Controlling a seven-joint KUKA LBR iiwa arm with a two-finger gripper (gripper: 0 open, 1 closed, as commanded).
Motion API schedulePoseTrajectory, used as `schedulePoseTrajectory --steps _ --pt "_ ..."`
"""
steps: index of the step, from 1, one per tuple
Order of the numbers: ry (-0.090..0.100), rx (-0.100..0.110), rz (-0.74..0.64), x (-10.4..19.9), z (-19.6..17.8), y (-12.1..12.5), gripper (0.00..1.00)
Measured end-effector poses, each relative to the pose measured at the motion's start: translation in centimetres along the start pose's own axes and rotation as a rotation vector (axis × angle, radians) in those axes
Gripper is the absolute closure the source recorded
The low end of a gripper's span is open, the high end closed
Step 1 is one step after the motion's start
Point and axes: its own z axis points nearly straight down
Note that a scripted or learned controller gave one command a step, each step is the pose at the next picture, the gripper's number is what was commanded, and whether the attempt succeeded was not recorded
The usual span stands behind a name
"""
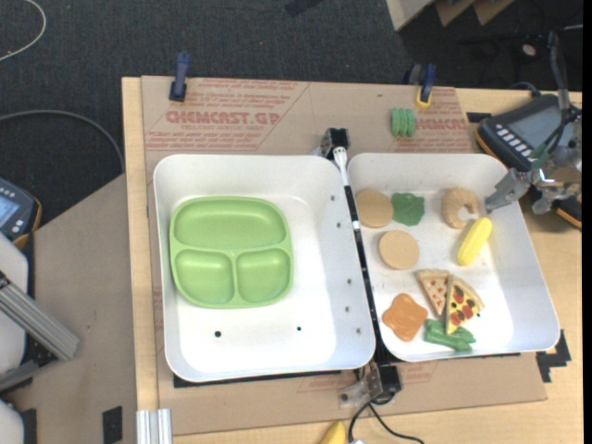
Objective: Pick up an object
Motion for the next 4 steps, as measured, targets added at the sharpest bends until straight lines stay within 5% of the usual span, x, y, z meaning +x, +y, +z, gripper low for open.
schedulePoseTrajectory --steps 1,2,3,4 --pt "0.008 0.016 -0.002 5.5 16.2 -3.4 0.00" --pt "0.004 0.006 0.000 8.6 17.5 -6.7 0.00" --pt "0.000 -0.002 0.002 8.4 16.3 -6.4 1.00" --pt "0.001 -0.007 -0.007 15.5 6.8 -6.0 1.00"
